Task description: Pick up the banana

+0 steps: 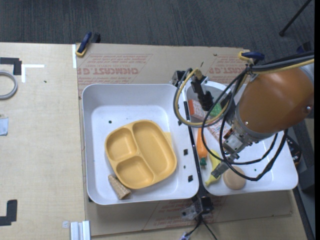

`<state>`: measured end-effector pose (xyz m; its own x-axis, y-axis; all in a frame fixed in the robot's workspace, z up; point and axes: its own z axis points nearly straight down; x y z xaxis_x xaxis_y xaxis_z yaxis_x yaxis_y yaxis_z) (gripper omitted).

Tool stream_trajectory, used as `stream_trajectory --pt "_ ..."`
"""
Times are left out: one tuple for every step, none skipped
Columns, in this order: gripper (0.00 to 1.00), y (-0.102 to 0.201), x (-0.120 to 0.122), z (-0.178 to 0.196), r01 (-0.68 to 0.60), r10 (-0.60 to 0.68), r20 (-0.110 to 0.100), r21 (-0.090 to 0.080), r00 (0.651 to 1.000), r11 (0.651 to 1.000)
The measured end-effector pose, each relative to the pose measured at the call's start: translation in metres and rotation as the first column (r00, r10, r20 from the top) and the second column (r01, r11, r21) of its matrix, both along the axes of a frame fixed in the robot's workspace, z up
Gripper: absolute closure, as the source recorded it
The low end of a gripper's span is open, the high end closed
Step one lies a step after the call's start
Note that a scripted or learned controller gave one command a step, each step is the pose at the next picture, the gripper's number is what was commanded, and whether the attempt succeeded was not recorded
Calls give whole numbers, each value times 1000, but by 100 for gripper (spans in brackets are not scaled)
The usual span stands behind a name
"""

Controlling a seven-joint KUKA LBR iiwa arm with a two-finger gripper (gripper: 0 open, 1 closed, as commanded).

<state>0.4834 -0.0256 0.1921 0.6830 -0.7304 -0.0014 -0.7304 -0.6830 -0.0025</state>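
The banana point(213, 162) is a yellow strip lying in the right bin point(280, 181), close to its left wall, and partly covered by the arm's cables and wrist. My gripper point(226, 154) hangs low over the right bin, directly above or against the banana's right side. The arm's orange band point(272, 101) and black cables hide most of the gripper from the camera.
An orange carrot point(200, 145) lies just left of the banana. A beige round item point(234, 179) sits in front of it, and something green point(215, 111) lies further back. The left bin point(95, 134) holds a yellow divided plate point(141, 154) and a small tan piece point(119, 187).
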Motion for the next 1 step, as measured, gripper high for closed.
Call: stream_trajectory --pt "0 -69 11 -72 -226 226 -2 0 974 974"
